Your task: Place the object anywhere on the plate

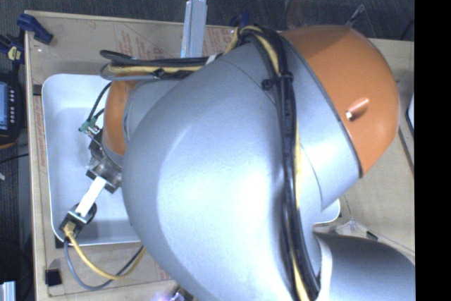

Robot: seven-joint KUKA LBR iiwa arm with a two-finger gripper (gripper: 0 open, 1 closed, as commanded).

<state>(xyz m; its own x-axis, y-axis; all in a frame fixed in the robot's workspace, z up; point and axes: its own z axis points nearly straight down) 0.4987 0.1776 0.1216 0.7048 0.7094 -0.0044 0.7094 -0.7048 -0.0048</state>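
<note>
Reaching in from the right, the grey arm (pixel 225 180) with its orange band (pixel 352 102) covers most of the bench (pixel 84 35) in the camera view. Its gripper (pixel 104 169) sits over the left white bin (pixel 51 151), near that bin's outer wall. Whether it is spread, pressed together or pinching anything cannot be told, as the wrist hides its tip. Where the object and the plate lie cannot be told either: the arm's bulk hides the ground behind and to the right of the gripper. Beyond the gripper, at the bench's far edge, stands a metal post (pixel 196 25). Well off to the gripper's far left sits a blue clamp (pixel 32 25). Faint red printing on the bench top is too pale to read.
</note>
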